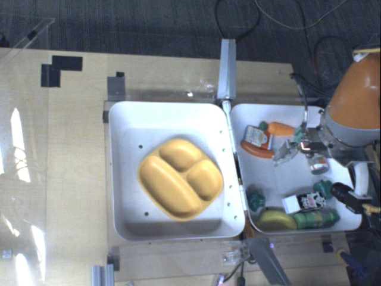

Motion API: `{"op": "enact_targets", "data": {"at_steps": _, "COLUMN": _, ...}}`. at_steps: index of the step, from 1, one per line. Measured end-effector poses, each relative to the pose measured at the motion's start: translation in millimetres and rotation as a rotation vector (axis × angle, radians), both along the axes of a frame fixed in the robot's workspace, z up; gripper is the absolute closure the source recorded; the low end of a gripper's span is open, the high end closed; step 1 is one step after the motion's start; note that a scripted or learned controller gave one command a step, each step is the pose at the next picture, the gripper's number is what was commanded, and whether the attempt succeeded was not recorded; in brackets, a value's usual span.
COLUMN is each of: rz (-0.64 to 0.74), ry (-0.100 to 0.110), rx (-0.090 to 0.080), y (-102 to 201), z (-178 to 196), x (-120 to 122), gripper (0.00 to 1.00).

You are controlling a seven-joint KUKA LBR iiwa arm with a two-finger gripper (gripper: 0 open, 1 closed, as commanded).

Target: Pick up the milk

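Two small cartons lie in the right bin (pixel 351 222), and I cannot read which one is the milk. One is a green-and-white carton (pixel 256 136) at the bin's far left, between an orange carrot (pixel 281 128) and a red sausage (pixel 255 151). The other is a white carton with black markings (pixel 303 202) lying flat near the front right. My gripper (pixel 290 146) hangs low over the bin just right of the carrot and the first carton, about a hand's width from it. Nothing visibly sits in it.
The left bin (pixel 125 159) holds a yellow divided plate (pixel 180 177). Along the right bin's front lie a banana (pixel 277 220), a green bottle-like item (pixel 315 220), a dark green piece (pixel 256 200) and a teal item (pixel 322 188). A metal divider post (pixel 228 70) stands between the bins.
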State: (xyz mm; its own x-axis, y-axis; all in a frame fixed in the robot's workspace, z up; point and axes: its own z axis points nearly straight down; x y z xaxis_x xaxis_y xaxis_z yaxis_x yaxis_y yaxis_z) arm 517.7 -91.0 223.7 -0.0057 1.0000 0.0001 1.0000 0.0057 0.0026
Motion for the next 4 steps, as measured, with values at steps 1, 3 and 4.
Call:
{"op": "enact_targets", "data": {"at_steps": 1, "rz": -0.196, "ry": 0.000, "rx": 0.001, "y": 23.8, "z": -39.4, "x": 36.2, "gripper": 0.00}}
{"op": "enact_targets", "data": {"at_steps": 3, "rz": -0.155, "ry": -0.015, "rx": 0.000, "y": -25.0, "z": -123.2, "x": -24.8, "gripper": 1.00}}
{"op": "enact_targets", "data": {"at_steps": 4, "rz": -0.155, "ry": -0.015, "rx": 0.000, "y": -25.0, "z": -123.2, "x": -24.9, "gripper": 0.00}}
